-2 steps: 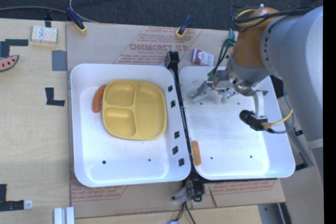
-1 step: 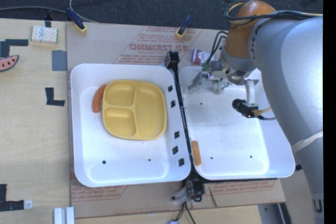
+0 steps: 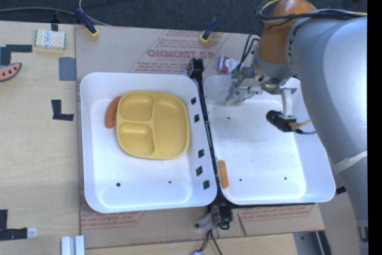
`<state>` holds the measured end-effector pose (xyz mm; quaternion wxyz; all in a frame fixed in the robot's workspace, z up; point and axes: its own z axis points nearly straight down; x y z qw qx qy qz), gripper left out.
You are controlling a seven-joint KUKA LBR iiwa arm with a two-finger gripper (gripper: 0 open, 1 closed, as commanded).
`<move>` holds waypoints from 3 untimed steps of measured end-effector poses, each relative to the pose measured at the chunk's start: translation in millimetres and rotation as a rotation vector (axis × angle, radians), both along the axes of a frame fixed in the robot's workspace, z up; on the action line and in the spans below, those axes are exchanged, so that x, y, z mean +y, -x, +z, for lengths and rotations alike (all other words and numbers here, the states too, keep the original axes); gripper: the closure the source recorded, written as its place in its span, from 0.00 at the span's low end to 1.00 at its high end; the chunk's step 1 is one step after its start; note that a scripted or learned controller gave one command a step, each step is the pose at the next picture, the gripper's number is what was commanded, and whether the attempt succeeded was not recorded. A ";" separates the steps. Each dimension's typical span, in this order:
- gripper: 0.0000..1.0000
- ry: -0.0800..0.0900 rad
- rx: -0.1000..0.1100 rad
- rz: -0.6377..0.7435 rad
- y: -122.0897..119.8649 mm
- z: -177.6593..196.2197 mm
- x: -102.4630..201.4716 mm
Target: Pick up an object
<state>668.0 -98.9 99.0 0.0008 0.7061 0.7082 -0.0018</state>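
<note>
the metal two-finger gripper (image 3: 234,97) sits at the upper edge of the right glossy white bin (image 3: 298,188); how far open it is cannot be told. a small orange carrot-shaped piece (image 3: 222,174) lies at that bin's lower left. the left bin (image 3: 143,185) holds a yellow sectioned plastic plate (image 3: 153,124) touching an orange sausage-shaped toy (image 3: 110,112).

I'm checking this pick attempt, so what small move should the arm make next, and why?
Probably travel toward the small orange carrot-shaped piece at the near left edge of the right white bin. The gripper sits at that bin's far left corner, with nothing visible beneath it.
</note>
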 end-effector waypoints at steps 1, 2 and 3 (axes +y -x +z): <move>1.00 -0.003 -0.003 -0.002 76.2 -12.6 0.6; 1.00 -0.004 -0.002 -0.002 76.3 -3.4 1.3; 0.00 -0.004 -0.002 -0.002 76.4 -3.6 1.4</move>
